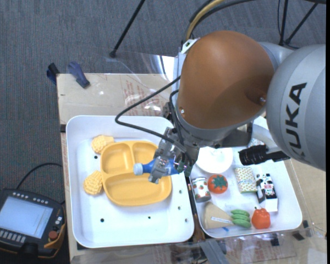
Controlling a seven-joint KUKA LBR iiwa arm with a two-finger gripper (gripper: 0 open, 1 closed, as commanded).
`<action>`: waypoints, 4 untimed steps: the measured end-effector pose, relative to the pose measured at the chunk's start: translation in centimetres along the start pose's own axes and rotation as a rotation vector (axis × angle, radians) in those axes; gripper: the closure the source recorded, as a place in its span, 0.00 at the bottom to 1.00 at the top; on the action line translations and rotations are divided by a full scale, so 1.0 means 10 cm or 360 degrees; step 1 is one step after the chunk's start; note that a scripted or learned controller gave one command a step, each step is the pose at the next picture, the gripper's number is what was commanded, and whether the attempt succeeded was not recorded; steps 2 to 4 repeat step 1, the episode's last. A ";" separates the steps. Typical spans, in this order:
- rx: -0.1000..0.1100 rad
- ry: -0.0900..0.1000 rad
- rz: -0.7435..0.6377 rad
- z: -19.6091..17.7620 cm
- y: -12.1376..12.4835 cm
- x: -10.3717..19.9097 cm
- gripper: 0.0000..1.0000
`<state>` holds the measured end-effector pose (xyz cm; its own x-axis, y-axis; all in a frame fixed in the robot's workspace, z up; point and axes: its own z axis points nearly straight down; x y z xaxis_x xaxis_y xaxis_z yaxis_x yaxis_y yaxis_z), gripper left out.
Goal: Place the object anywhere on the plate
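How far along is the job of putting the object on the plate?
Done: the gripper has carried a blue bottle-like object over the yellow divided plate in the left bin. In hand: the object's right end sits at the gripper, low over the plate. Left: letting go and pulling clear. Whether it already rests on the plate cannot be told.

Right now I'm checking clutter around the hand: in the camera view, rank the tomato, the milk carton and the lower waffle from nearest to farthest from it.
Measured from the hand, over the yellow plate:
1. Tomato, just right of it in the right bin.
2. Lower waffle, left of the plate in the left bin.
3. Milk carton, far right in the right bin.
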<state>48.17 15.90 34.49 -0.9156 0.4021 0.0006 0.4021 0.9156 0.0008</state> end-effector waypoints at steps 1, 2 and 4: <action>0.0003 0.0001 0.0004 0.01 -0.01 -0.01 0.00; 0.0003 0.0001 0.0004 0.01 -0.01 -0.01 0.00; 0.0003 0.0001 0.0004 0.01 -0.01 -0.01 0.00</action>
